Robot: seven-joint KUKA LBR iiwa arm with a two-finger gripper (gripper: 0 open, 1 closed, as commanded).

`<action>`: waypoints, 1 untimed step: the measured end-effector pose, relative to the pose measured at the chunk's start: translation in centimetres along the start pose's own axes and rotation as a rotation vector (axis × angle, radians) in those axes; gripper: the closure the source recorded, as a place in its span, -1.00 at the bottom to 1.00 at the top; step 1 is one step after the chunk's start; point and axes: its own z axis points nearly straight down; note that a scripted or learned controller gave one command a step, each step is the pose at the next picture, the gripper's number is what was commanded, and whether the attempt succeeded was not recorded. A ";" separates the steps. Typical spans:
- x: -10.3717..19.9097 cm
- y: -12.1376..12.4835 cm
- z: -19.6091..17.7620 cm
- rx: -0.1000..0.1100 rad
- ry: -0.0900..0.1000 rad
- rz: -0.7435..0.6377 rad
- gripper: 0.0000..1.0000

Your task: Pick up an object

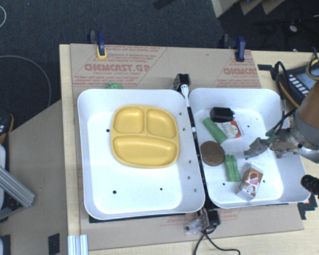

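Clutter fills the right bin (266, 101); gripper (253, 152) hovers at its three o'clock, grip state unreadable, near the brown carton (250, 183), likeliest target.

Arm: single, enters from right, wrist tilted low. Gripper (257, 149): leads at arm's left end, nothing visible between fingers.

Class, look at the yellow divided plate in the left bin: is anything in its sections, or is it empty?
Empty. The yellow plate lies flat in the left bin, and all three sections show bare yellow.
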 end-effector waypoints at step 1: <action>0.0 -0.1 -0.5 0.006 0.001 0.002 1.00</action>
